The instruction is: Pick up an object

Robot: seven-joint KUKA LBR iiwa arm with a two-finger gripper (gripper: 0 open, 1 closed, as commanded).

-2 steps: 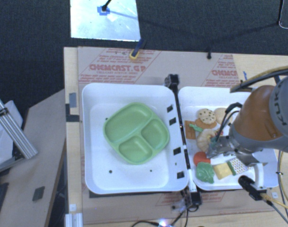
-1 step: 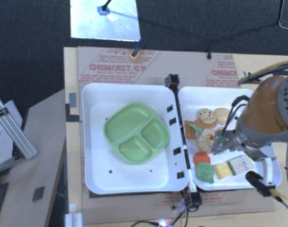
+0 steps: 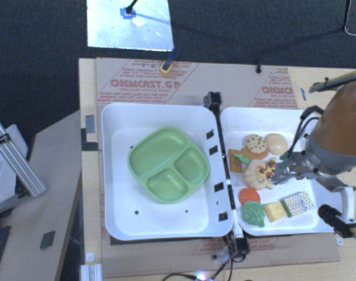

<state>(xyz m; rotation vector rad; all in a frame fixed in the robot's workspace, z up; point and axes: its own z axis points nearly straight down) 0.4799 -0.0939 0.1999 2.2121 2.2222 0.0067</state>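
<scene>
The right bin (image 3: 236,117) holds several toy foods: a chocolate-chip cookie (image 3: 255,143), a tan bun (image 3: 276,142), a pizza-like piece (image 3: 257,173), a red tomato (image 3: 250,194), a green broccoli piece (image 3: 254,213), a yellow cheese block (image 3: 275,211) and a patterned packet (image 3: 298,203). My gripper (image 3: 279,174) reaches in from the right and hangs low at the right edge of the pizza-like piece. Nothing shows clearly between its fingers.
The left bin (image 3: 116,215) carries a green divided plate (image 3: 168,164). A black divider with clips (image 3: 221,157) runs between the bins. A metal sheet (image 3: 130,16) lies beyond the bench, and a grey rail (image 3: 14,157) stands at the far left.
</scene>
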